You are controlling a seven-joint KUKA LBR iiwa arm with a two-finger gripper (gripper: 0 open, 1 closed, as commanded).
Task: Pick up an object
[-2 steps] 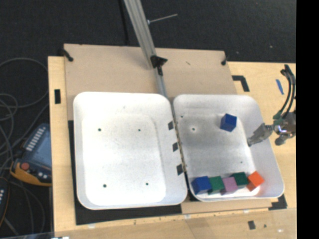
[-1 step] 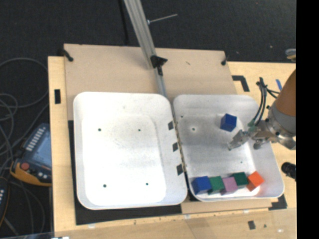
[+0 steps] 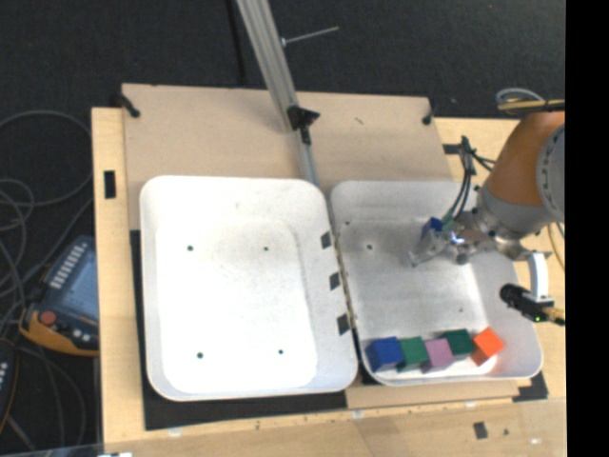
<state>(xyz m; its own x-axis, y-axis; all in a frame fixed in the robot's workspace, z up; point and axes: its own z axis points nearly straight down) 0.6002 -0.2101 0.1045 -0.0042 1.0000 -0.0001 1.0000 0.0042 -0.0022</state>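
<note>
The left bin [image 3: 233, 284] is bare. In the right bin [image 3: 400, 255], 5 blocks [image 3: 433, 350] line the near wall. The gripper [image 3: 440, 246] hovers mid-bin, well apart from them; its opening can't be told. Descending here risks grabbing nothing.

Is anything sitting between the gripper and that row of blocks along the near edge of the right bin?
Nothing visible does. The gripper hangs over the middle of the right bin, and bare bin floor lies between it and the row along the near wall: blue block, green block, pink block, dark green block, orange block.
</note>
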